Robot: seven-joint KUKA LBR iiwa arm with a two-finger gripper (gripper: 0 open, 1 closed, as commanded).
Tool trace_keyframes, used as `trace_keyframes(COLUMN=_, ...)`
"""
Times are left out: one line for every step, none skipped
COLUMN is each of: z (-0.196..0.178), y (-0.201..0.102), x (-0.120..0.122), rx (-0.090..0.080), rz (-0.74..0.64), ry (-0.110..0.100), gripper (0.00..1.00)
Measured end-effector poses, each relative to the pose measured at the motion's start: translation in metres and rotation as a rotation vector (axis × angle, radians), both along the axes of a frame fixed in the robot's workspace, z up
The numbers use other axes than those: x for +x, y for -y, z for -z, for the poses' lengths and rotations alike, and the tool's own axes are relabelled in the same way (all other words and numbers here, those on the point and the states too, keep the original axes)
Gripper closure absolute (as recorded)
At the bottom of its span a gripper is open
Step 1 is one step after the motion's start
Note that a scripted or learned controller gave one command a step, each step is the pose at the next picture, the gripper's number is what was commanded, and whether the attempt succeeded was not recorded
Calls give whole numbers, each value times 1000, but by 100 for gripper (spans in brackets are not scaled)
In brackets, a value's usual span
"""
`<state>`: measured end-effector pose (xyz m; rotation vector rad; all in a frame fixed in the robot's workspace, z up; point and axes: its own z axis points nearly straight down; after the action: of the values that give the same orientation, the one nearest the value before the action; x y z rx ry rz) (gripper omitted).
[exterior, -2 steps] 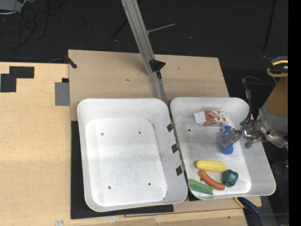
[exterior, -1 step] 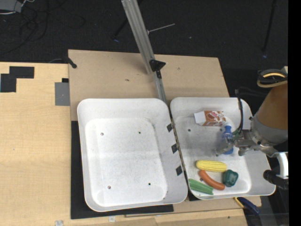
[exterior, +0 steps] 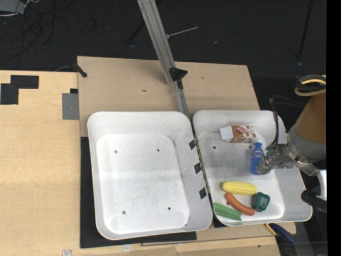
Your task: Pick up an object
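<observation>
The left bin [exterior: 139,175], smooth white plastic, is lying bare beside the right bin [exterior: 242,122]. In the right bin, a green pod [exterior: 227,212], orange carrot [exterior: 239,204] and knobbly yellow corn [exterior: 239,188] are clustering below a blue bottle [exterior: 257,158]. The gripper [exterior: 265,163] is touching that bottle; how wide it is standing is too blurred to tell.

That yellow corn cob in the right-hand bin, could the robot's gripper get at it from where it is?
Probably yes. The corn cob lies uncovered, with open bin floor above it, and the gripper is close by at the blue bottle. The orange carrot just beside the cob might crowd the grasp.
</observation>
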<state>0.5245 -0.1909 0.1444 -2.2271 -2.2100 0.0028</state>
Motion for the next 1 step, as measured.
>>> trace_keyframes(z=-44, y=-5, x=-2, rx=-2, rz=-9, ry=5, gripper=100)
